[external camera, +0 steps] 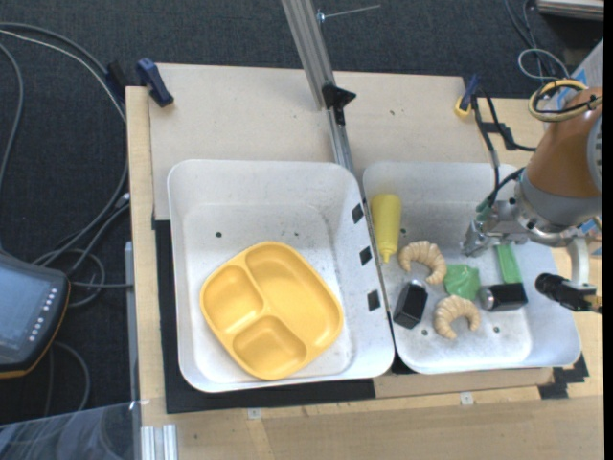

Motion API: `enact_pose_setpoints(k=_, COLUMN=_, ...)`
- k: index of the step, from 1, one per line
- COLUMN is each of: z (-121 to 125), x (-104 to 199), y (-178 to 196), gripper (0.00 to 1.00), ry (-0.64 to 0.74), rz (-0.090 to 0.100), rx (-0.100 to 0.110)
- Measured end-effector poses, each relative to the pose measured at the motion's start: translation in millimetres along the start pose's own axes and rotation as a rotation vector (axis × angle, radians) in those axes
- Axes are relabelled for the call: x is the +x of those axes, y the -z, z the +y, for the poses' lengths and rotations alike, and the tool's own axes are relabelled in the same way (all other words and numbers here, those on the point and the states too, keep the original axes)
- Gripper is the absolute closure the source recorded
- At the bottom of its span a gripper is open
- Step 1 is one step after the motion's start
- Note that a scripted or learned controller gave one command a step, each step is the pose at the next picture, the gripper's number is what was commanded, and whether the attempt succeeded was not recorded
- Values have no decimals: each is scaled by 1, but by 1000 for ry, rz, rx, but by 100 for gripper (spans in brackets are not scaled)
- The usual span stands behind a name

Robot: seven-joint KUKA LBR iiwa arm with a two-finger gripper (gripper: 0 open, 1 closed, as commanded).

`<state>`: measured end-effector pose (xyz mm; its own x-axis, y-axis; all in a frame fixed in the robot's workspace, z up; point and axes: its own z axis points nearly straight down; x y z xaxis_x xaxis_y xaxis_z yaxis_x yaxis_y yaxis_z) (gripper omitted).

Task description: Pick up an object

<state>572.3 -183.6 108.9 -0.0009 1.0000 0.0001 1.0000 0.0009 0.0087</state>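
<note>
1. Bench (pixel 239 113): pale wood top, w/ dark carpet round it. Loose cables on the floor at left, plus a dark handheld unit w/ orange trim (pixel 24 305) at the far left edge. A metal pole (pixel 306 27) slants down from the top to the seam between the bins.
2. Left bin (pixel 192 190): white, shallow. Holds a yellow divided plate (pixel 271 308), three compartments, lying flat toward the near side.
3. Right bin (pixel 431 185): white, several items. Yellow bottle (pixel 386 223) lies along its left wall. Croissant (pixel 423 258) just right of the bottle's lower end; second croissant (pixel 457 315) nearer the front. Small black block (pixel 411 304) left of that second one. Green piece (pixel 462 280) sits between the two croissants. Green bar (pixel 507 260) to the right, w/ a dark cylinder (pixel 504 297) just below it.
4. Arm comes in from the right, orange band (pixel 565 156) above the wrist. Gripper (pixel 482 235) is low over the right bin's middle-right.
5. Fingers: can't tell if apart or together – too small and dark.
6. Nearest things to the gripper: green bar just beside it on the right, green piece just below. Touching? Can't tell.
</note>
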Motion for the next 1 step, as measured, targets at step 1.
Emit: enact_pose_setpoints(k=1, z=8, x=-2, y=45, gripper=100, ry=0, rz=-2, rx=2)
